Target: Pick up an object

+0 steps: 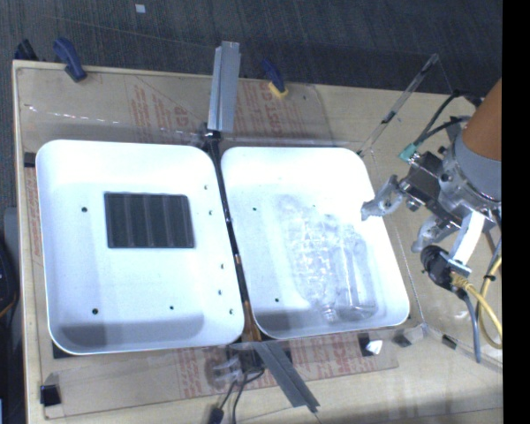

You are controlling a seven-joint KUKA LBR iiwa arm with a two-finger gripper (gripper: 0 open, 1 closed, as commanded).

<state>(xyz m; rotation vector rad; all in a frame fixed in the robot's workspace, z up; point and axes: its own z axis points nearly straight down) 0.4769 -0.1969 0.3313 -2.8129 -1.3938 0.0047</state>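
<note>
Step in hand, as I judge it: approach not yet made; the gripper sits at the right of the frame, just past the right rim of the right bin, with nothing between its fingers; whether those fingers are spread or pressed together I cannot tell from this slant, since the metal parts overlap and blur.

Task's thing: clear plastic bottles, a loose cluster lying flat in the right bin, middle to lower right of its floor; how many I cannot say, since they are see-through and wash out against the white; one cap end seems to point toward the bottom of the frame.

Next move, by my reading: swing left over the rim, centre above the cluster, come down with fingers set across a bottle's narrow width; smooth round plastic may roll or slip aside; the near wall of the bin leaves little room on the right.

Containers: right bin holds the bottles, its upper half bare and bright; left bin shows a dark ribbed rectangular panel at upper centre, lying flat, well apart from the walls; small dark dots mark both floors.

A grey bar stands at the top of the frame above the seam between the bins.
</note>
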